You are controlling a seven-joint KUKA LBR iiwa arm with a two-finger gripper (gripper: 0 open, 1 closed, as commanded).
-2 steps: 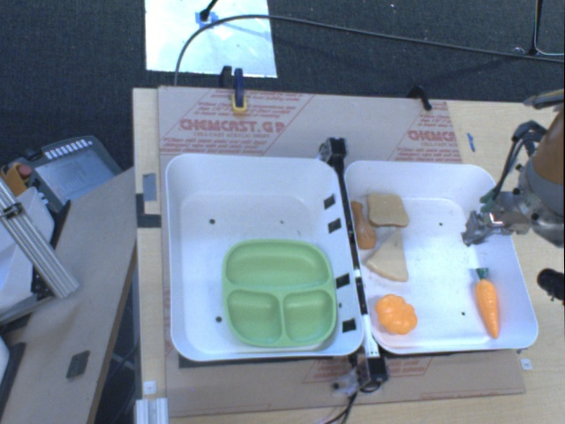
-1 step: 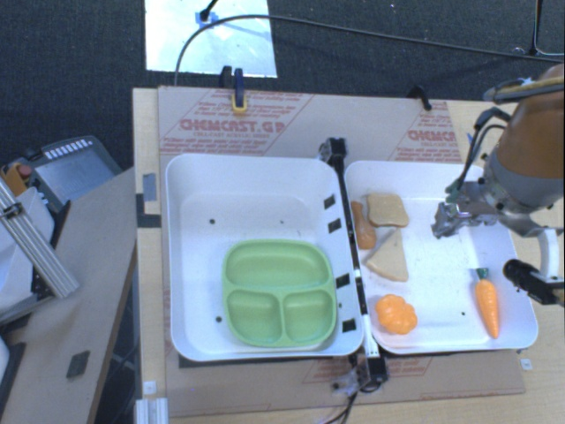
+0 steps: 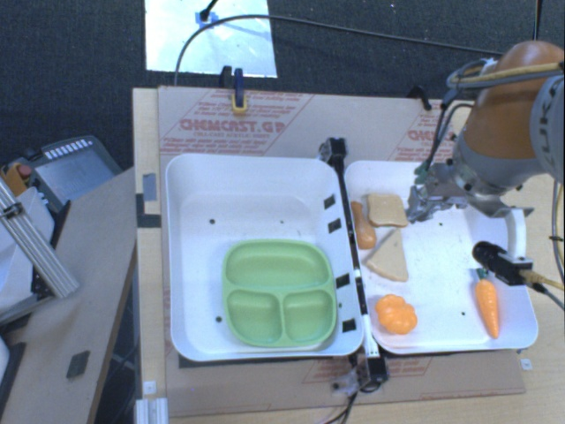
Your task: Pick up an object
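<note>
The pincer (image 3: 422,203) hovers just right of the square bread slice (image 3: 386,209); its state I cannot tell.

Arm (image 3: 512,140) is chunky rounded grey w/ a big orange band up at 12 o'clock, kinda glossy. Thin cables loop along the 9 o'clock side of the housing. Gripper (image 3: 422,203) end is small dark grey metal, lots of little fiddly bits.

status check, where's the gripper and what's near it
Gripper low in right bin, beside square bread slice. Nothing seen held. Triangle slice, sausage, carrot lie close.
</note>
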